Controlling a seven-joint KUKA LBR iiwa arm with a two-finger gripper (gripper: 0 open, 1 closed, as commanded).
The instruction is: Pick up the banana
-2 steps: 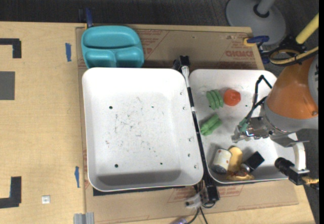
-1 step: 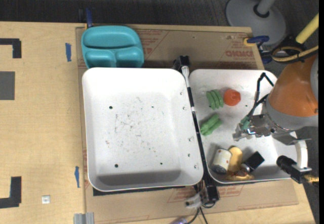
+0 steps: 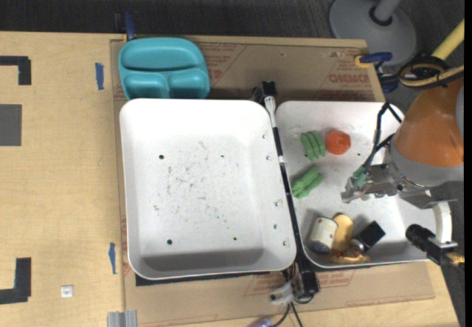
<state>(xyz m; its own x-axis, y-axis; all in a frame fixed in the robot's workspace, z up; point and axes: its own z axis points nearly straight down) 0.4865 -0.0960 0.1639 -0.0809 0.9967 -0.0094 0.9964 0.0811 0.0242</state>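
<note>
Claw: the claw (image 3: 363, 184) hangs over the right bin (image 3: 383, 115), right of centre in the frame, under the grey wrist with its orange band. Whether it is spread or pinched I cannot tell; nothing sits in it.

Banana: the banana (image 3: 342, 237) lies at the lower edge of the right bin, below and a little left of the claw, a yellow curve running down and then along the bin's lower wall.

Crowding: a white roll-like thing (image 3: 321, 233) touches the banana's left side, and a small black block (image 3: 370, 234) sits just beside it on the right.

Other things: two green pieces (image 3: 313, 144) (image 3: 305, 181) and an orange ball (image 3: 338, 142) lie above, well apart from the banana.

Left bin: the left bin (image 3: 203, 185) fills the middle of the frame; a teal tray (image 3: 164, 67) sits above it on the surface (image 3: 59, 170).

Doing it well: I'd say the claw should travel toward the lower edge, line up across the banana's narrow width, and come down on the upper yellow part, where the neighbours leave the most room.

Risk: the bin wall and the white roll could block a finger.
</note>
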